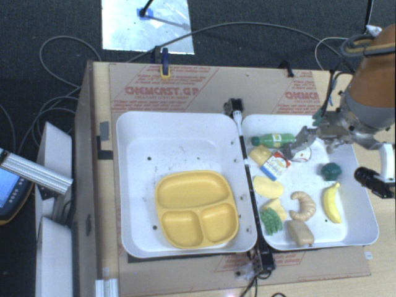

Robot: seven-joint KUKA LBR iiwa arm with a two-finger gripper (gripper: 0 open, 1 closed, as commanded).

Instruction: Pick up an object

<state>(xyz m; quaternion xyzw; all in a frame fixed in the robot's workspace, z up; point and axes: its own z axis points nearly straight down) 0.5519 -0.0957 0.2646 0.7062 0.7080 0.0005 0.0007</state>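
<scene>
- While the arm is reaching in from the right, the gripper [301,142] is hovering beside the green bottle [273,140] in the right bin [362,228].
- Finger state: cannot tell.

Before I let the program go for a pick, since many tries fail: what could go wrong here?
1. The end effector sits by the green bottle; the round bottle may roll aside.
2. The toys in the right bin crowd together, so the carton could get knocked.
</scene>
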